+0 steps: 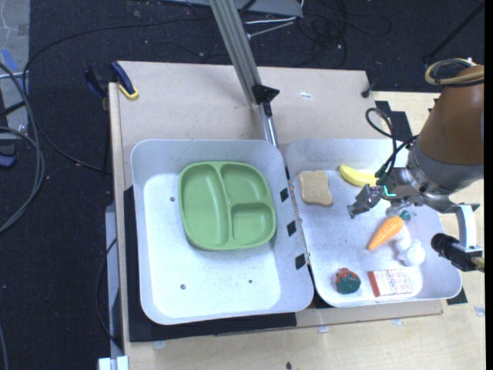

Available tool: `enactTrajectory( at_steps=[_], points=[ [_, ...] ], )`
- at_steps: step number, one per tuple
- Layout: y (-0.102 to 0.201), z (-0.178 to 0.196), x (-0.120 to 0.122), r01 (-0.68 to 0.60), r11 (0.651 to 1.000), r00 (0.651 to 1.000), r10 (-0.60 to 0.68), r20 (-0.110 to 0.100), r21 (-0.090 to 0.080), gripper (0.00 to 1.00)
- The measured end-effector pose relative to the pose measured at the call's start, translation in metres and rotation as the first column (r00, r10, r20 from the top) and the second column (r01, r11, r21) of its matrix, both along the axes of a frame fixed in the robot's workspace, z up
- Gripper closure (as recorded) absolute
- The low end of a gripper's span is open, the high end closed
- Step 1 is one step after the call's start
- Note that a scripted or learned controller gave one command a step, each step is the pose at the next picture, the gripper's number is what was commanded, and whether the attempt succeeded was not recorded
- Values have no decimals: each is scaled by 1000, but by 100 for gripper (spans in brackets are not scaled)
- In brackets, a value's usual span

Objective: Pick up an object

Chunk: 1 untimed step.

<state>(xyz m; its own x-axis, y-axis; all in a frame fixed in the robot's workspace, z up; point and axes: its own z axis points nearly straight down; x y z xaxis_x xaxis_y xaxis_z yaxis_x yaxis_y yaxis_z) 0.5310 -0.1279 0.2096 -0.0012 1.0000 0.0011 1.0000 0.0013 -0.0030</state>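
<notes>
The right bin (327, 262) holds a slice of toast (316, 188), a yellow banana (354, 176), an orange carrot (385, 232), a small white object (410, 250), a red-and-green round toy (347, 280) and a small red-and-white box (394, 282). My gripper (363, 201) hangs over that bin, just left of the carrot's thick end and below the banana. Its dark fingers point left and look spread, with nothing between them. The arm's orange band (461, 122) rises at the right edge.
The left bin (154, 284) carries a green divided plate (228, 204). A slanted metal pole (239, 41) comes down to the gap between the bins. Black clips (293, 226) line the shared bin edge. Cables lie on the dark floor around the bench.
</notes>
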Motion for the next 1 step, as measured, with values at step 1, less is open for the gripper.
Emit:
enactTrajectory(
  at_steps=[1],
  points=[
    [0, 1, 1, 0, 1000, 1000, 0, 2, 0, 0]
  ],
)
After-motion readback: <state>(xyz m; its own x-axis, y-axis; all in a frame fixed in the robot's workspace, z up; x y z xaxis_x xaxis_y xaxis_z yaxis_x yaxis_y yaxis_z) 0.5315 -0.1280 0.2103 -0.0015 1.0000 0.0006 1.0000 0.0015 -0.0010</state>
